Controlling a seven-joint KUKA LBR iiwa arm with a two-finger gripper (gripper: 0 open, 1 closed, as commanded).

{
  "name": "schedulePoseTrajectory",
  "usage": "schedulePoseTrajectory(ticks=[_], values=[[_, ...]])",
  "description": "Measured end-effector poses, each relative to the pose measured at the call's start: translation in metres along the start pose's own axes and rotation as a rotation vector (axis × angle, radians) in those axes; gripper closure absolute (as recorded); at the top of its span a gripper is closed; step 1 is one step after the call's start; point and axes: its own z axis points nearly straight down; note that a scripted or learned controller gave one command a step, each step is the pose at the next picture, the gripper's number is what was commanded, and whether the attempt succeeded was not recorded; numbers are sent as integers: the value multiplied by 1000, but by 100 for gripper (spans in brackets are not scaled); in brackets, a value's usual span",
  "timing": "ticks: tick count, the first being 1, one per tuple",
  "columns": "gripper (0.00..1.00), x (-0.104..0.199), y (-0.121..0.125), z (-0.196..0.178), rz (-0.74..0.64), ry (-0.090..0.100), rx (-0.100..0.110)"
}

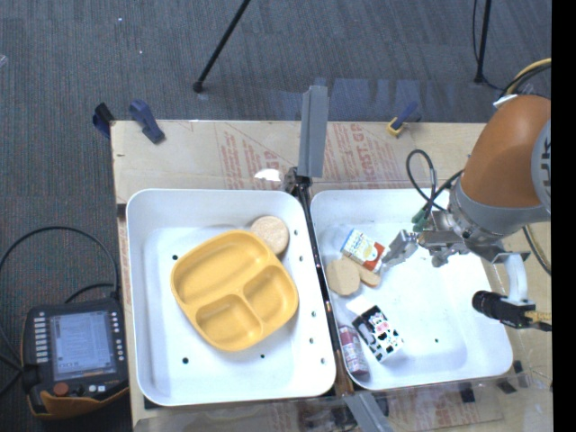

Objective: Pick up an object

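The right bin (450, 349) holds several small objects. A small white carton with red, green and yellow print (359, 246) lies near its far left. Two tan round pieces (343, 277) rest just in front of the carton. A black-and-white cow-patterned box (378, 332) sits nearer the front, and a dark red bottle (353, 349) lies along the left wall. My gripper (398, 247) hangs low over the bin just to the right of the carton, angled down toward it, with nothing seen held.
In the left bin (148, 331) are a yellow three-part plate (234, 289) and a tan round disc (270, 234) at its far edge. A grey post (313, 138) rises between the bins. A black cylinder (495, 305) juts in at the right bin's edge.
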Motion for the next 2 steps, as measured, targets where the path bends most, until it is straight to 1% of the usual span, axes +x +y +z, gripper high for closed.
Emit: schedulePoseTrajectory(ticks=[1, 2], values=[[0, 29, -70, 116, 203, 1, 1], [0, -11, 0, 115, 49, 0, -1]])
